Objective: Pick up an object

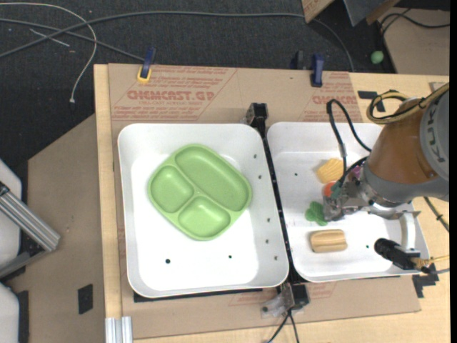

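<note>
The right bin [300, 256] holds several small objects. A tan bread-like block [328, 241] lies near its front. A yellow ridged piece [330, 168] sits further back. A green piece [315, 211] and a small orange-red piece [329, 189] lie between them. My gripper [337, 203] is down in the right bin among the green and orange-red pieces, just behind the tan block. The wrist and cabling hide its fingertips.
The left bin [143, 263] holds a green divided plate [200, 191]. The grey and orange arm [403, 159] covers the right bin's right side. A black divider [271, 184] runs between the bins. Blue clamps [317, 70] hold the cardboard at the back.
</note>
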Controlling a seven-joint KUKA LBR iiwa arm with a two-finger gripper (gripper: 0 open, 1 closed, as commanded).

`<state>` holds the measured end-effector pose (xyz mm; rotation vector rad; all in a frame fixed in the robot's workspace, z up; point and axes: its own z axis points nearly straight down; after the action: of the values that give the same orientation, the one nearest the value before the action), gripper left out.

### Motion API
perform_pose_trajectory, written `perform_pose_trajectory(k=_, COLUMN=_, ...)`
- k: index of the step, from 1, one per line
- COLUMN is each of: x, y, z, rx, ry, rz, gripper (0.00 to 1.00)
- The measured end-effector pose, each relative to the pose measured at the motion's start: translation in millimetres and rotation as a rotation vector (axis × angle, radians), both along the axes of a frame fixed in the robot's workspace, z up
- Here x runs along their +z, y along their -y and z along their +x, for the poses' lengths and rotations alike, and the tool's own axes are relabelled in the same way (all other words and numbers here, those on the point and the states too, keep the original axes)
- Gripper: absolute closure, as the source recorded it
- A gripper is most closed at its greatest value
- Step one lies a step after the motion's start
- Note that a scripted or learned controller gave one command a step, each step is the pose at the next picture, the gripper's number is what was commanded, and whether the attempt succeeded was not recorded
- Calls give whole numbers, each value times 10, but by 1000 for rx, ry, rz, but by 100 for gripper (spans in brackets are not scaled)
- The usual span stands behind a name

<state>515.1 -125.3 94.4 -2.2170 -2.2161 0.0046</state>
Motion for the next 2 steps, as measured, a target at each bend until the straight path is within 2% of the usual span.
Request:
perform_pose_trajectory(k=1, x=142, y=1, z=15, rx=-1, ry=7, rz=-1, gripper=100)
perform_pose_trajectory(k=2, x=703, y=-70, z=107, rx=3, ry=14, rz=-4, gripper=100)
